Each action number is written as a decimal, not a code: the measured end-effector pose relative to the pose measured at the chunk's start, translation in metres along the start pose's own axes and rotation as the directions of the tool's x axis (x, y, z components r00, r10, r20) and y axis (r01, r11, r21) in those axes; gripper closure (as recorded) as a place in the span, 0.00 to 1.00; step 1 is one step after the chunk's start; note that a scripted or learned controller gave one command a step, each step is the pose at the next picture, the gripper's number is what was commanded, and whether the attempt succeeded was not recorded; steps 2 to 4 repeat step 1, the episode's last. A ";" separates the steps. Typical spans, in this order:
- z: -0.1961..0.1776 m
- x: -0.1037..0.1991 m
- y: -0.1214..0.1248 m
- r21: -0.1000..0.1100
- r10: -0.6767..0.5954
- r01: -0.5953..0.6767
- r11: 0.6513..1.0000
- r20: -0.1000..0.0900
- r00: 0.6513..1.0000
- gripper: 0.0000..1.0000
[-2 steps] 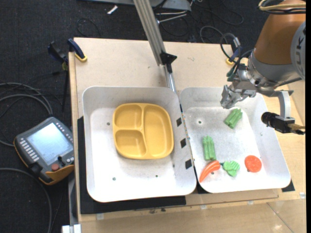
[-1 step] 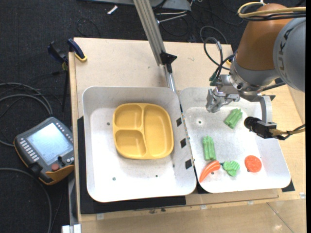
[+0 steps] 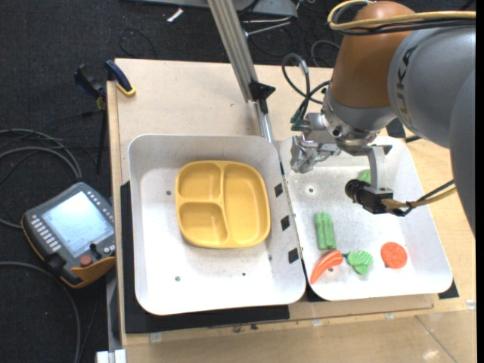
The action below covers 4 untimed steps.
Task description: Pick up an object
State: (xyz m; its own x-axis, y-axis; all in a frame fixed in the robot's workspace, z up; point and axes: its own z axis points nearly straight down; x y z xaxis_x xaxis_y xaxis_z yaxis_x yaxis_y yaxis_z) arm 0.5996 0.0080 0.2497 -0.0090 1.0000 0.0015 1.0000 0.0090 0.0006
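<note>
**Gripper poised over the right bin, nothing in hand**

The gripper [image 3: 308,156] hangs at about ten o'clock of the right bin [image 3: 431,274], close to the wall it shares with the left bin [image 3: 144,203]. Its fingers look slightly parted with only bare white floor between them; it holds nothing.

The candidates lie toward the bin's front edge, well apart from the gripper: a green ridged vegetable [image 3: 326,231] near the centre, an orange carrot-like piece [image 3: 326,265] at seven o'clock, a small green leafy piece [image 3: 360,261] just beside it, and a red tomato-like round [image 3: 393,255] at five o'clock.

To do the step well, I would go for the green ridged vegetable: it lies alone, and closing across its narrow width should give a firm hold. The carrot and leafy piece nearly touch, so a grasp there risks catching both.

The left bin holds a yellow divided plate [image 3: 224,204]. The bins rest on a pale wooden bench [image 3: 174,97] above dark carpet; a teach pendant [image 3: 72,233] lies at nine o'clock, cables trail around.
</note>
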 end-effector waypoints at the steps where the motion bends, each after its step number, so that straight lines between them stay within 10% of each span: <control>1: 0.015 0.060 -0.009 0.003 0.000 0.000 1.000 0.000 1.000 1.00; 4: 0.015 0.060 -0.009 0.003 0.000 0.000 1.000 0.000 1.000 1.00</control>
